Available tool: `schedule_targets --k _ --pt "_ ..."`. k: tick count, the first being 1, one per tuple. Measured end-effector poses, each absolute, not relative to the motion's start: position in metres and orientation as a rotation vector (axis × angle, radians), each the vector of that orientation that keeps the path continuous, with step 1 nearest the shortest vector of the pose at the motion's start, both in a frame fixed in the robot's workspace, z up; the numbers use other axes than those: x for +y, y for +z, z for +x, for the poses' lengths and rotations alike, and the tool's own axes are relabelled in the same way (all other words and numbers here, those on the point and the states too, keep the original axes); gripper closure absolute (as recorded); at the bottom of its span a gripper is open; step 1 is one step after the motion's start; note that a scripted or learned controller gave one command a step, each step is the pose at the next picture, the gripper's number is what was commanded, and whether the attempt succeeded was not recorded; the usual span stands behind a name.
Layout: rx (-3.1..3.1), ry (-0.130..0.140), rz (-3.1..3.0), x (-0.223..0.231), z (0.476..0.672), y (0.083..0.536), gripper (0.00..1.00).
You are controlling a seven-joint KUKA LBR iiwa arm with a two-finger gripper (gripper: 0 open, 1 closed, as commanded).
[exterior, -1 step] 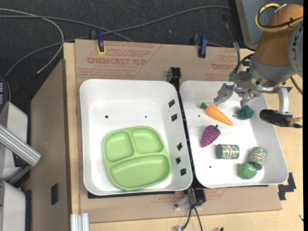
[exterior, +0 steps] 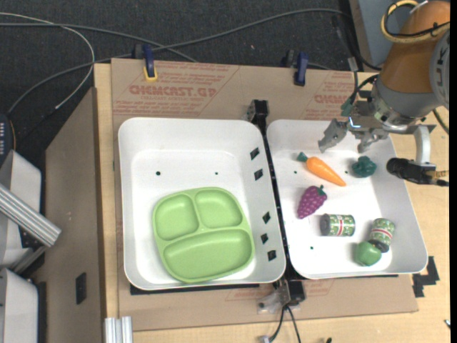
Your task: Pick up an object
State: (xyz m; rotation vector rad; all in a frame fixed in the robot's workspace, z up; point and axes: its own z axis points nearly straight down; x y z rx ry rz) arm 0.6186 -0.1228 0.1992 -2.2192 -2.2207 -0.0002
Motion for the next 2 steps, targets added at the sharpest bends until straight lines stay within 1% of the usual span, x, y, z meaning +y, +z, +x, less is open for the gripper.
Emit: schedule_targets --k 2 --pt "-2.218 0.004 -2.218 -0.123 0.608 0.112 0.0"
